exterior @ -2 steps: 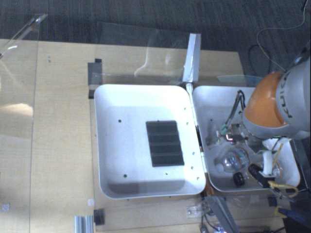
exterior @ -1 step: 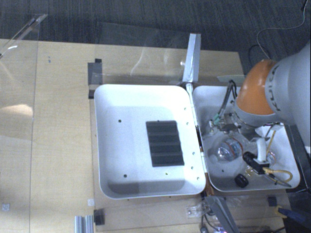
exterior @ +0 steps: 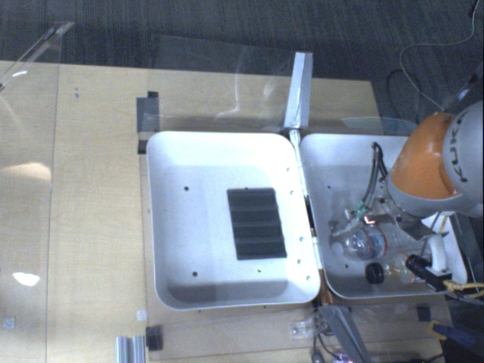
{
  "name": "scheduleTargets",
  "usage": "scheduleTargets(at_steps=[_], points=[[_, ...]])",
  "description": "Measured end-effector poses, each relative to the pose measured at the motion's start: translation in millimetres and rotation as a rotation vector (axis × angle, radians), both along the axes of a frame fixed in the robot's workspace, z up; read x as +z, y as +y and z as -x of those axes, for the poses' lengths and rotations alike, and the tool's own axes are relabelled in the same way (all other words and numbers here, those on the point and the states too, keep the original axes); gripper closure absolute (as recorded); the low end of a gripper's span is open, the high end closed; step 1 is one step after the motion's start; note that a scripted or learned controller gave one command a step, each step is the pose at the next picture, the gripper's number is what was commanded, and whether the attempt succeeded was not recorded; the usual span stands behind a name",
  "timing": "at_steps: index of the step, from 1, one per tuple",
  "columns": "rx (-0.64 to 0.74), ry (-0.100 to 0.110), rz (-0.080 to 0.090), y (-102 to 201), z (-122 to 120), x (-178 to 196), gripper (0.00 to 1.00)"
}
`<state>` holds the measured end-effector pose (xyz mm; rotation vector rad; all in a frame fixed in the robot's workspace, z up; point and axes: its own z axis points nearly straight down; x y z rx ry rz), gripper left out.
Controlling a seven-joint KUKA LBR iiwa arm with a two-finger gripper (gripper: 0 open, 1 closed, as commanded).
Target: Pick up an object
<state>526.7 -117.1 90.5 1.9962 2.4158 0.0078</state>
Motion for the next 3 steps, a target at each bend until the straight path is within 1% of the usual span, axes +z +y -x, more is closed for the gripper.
scheduleTargets(at_steps=[1, 2, 3], points=[[-0.264, -0.004, -0.004, 31.7, -32.1, -1.3, 0.00], [-0.149, 0.004, -0.001, -20.5, -10.5, 20.3, 0.00], [-0.030, -0.013, 0.000, -15.5, 16.7, -0.1, 0.00]])
